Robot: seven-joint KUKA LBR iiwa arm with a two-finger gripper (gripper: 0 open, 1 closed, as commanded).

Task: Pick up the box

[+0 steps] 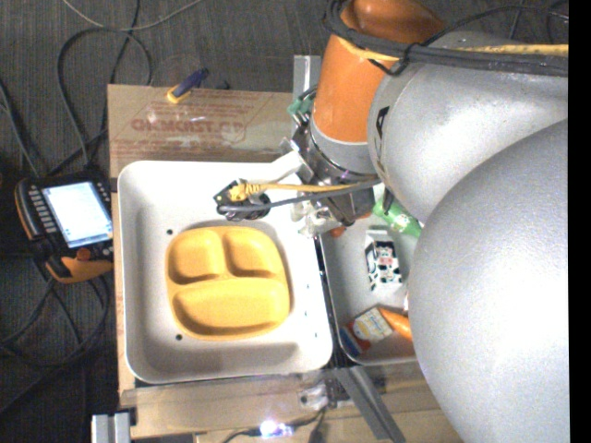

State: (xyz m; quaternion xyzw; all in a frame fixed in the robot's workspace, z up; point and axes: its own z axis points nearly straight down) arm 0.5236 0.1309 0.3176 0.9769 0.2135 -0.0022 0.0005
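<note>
1. Two shallow white bins side by side on the counter (185, 393): left bin (129, 275) fully in sight, right bin (343, 280) largely covered by the grey arm (480, 201).
2. Arm entering from the counter's right edge, its orange band (355, 81) over the far edge and the wrist hanging above the seam between the two bins.
3. Jaws down at that seam, toward the far edge of the counter. Cannot tell whether open or closed, the wrist hardware blocking the sight. Nothing seen held.
4. In the right bin, near its middle: a small white box (383, 264) with dark print on top, lying flat and apart from the jaws.
5. Nearer the counter's front edge, in the same bin: a second small box (371, 326), cream with orange print, touching an orange object (399, 321) half hidden under the arm. Too hidden to name.
6. Toward the far side of the right bin: a green item (399, 218), partly tucked beneath the arm.
7. In the left bin: a yellow divided tray (228, 280), three compartments, lying flat in the middle.
8. Under the left bin's far end: a cardboard sheet (185, 123) with a small blue-and-yellow object (187, 83) at its far edge.
9. Beyond the counter's left edge, on the carpet: a handheld pendant (69, 215) with a lit screen, among loose cables.
</note>
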